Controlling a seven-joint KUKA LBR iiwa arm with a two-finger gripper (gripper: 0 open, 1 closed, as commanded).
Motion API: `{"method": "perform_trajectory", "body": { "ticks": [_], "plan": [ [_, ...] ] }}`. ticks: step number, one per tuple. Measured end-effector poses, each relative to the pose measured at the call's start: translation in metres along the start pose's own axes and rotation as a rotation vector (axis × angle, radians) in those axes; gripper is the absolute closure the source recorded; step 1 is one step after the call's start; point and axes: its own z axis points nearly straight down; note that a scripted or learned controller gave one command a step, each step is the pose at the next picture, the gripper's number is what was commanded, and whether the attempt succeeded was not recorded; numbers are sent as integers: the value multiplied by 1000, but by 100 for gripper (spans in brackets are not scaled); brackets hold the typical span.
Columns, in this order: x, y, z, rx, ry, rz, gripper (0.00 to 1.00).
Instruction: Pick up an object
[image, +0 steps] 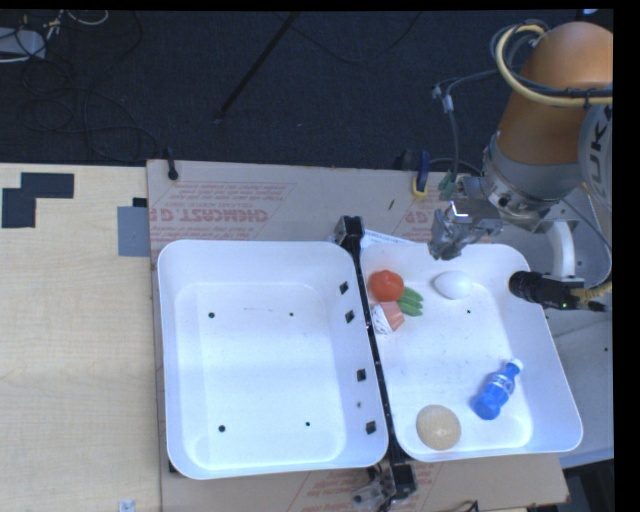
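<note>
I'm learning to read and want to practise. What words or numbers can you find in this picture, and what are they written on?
Red printing on the cardboard sheet under the white bins: upside down and blurred, so I cannot read it for sure.
More red printing on the cardboard at the front edge: too cut off to read.
The blue bottle: no label I can read.
The red and white object: any print is too small to read.
</note>
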Motion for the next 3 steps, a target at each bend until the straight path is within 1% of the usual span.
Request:
{"method": "perform_trajectory", "body": {
  "ticks": [1,2,3],
  "plan": [
    [13,20,-32,-1,-1,1,100],
    [39,-9,-169,-12,-1,-1,100],
    [131,-59,-116,10,-1,-4,100]
  ]
}}
